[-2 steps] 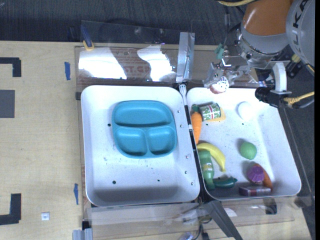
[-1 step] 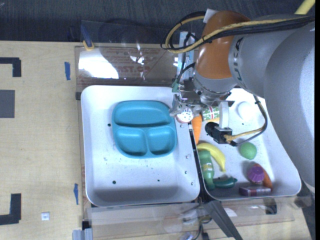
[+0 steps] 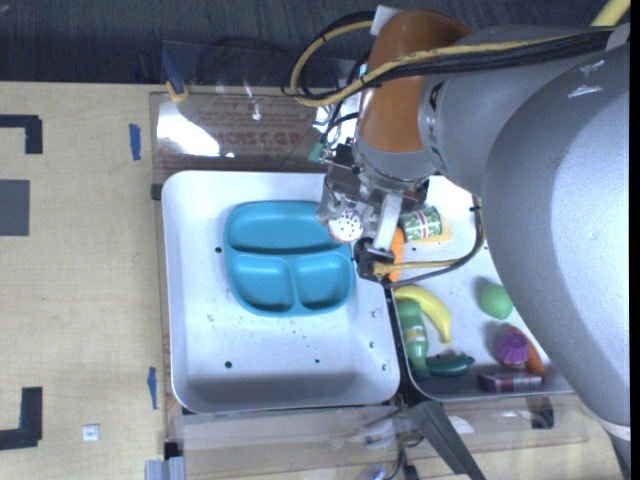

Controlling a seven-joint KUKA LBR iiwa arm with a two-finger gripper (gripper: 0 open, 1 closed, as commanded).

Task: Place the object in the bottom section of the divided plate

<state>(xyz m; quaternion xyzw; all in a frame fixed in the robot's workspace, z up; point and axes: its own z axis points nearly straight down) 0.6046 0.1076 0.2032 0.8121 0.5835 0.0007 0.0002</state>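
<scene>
The blue divided plate [image 3: 262, 280] lies in the left white bin [image 3: 270, 368], with one wide section at the back and two smaller sections toward the front. My gripper [image 3: 349, 224] hangs over the plate's right rim, at the wall between the two bins. A small round white speckled thing [image 3: 346, 229] shows at the gripper's tip, just above the plate's right edge. Whether it is held cannot be made out. The arm's grey body and orange band cover much of the right bin.
The right bin [image 3: 470, 268] holds a can with a red and green label [image 3: 423, 223], a banana [image 3: 428, 308], a green lime [image 3: 494, 300], a green bottle [image 3: 414, 342], a purple item [image 3: 512, 348] and a dark bar [image 3: 505, 380]. Cables [image 3: 320, 53] loop behind the bins.
</scene>
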